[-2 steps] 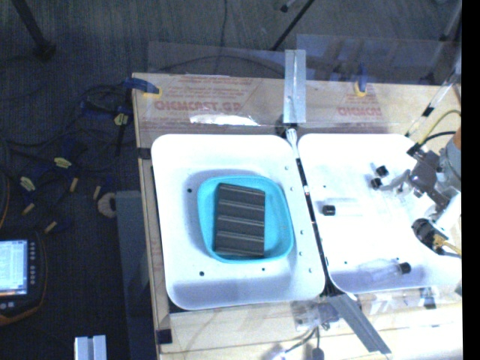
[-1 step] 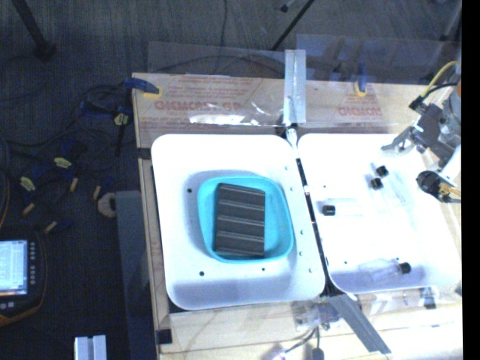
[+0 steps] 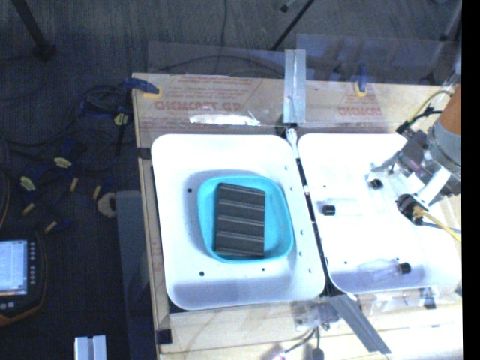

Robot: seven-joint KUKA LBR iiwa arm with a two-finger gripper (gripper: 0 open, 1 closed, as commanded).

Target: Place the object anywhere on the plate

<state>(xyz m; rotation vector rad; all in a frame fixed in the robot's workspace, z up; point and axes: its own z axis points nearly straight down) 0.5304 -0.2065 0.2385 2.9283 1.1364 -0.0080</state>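
Dark grey ribbed block (image 3: 240,220) seen lying flat on blue plate (image 3: 281,223), inside left bin (image 3: 172,201). Small black piece (image 3: 328,210) and clear tube with dark cap (image 3: 384,269) seen in right bin (image 3: 352,163). Gripper (image 3: 409,178) hung over right bin, well apart from plate; grip state cannot be told.

We see two smooth, shiny white plastic bins (image 3: 225,152), a glossy blue plastic plate (image 3: 281,223), a dull dark ridged block (image 3: 240,220), and a pale wooden bench (image 3: 225,96).
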